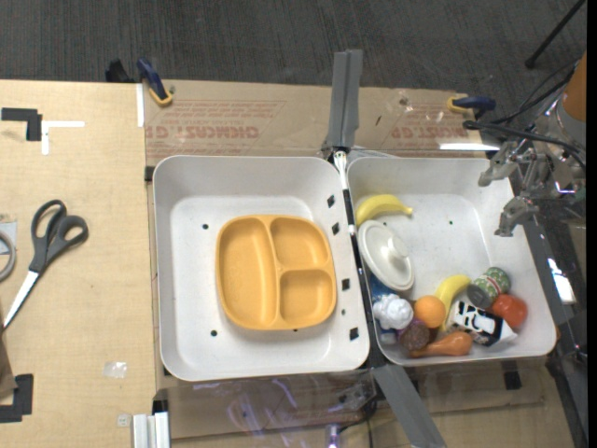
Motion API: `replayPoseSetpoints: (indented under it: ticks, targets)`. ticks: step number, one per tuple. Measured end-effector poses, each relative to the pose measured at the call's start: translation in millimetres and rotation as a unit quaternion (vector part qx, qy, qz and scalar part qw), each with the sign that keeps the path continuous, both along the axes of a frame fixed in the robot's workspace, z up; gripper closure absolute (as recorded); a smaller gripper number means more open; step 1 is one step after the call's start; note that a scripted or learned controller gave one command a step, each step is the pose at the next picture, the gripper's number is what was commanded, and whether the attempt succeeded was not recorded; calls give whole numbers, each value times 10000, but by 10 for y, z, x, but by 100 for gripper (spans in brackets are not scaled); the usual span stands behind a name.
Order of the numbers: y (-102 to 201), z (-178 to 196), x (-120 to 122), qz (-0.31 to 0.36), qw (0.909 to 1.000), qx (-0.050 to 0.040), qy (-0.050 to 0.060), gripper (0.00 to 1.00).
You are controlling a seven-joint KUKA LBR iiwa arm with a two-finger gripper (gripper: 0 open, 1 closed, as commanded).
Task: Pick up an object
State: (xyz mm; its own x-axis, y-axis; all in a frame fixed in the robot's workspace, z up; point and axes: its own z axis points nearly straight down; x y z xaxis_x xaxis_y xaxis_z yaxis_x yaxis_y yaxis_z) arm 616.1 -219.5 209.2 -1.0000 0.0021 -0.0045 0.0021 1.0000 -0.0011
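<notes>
Where the right bin (438, 180) comes nearest the camera, its objects crowd the front edge: a brown drumstick-shaped toy (438, 345), an orange (429, 310), a white crumpled item (394, 313) with something blue beside it, a black-and-white carton (478, 322), a red tomato-like piece (509, 309) and a small green-labelled can (491, 283). A short yellow banana piece (453, 287) sits just behind the orange. Farther back lies a white lidded dish (386, 255) against the dividing wall, and beyond it a whole banana (381, 207) (curved, tips pointing forward). In the left bin (177, 250) a yellow divided plate (277, 272) rests near the middle. On the table (75, 157) to the far left lie black-handled scissors (45, 245). At the right bin's far right edge hovers the pincer (518, 199), above the rim and apart from every object; nothing shows between its fingers, though I cannot tell how far they are spread. Blue clamps (154, 80) hold the cardboard at the back.
</notes>
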Motion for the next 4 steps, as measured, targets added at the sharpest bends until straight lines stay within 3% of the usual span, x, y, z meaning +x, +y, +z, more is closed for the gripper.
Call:
replayPoseSetpoints:
  ticks: [1,2,3,4]
  targets:
    - [-15,-886,-689,332,9994,1,9,0]
    - [831,-1075,-732,48,9999,-10,-95,0]
    - [1025,-1109,-784,284,9995,-82,-72,0]
    - [-26,-903,-842,364,9993,-7,-12,0]
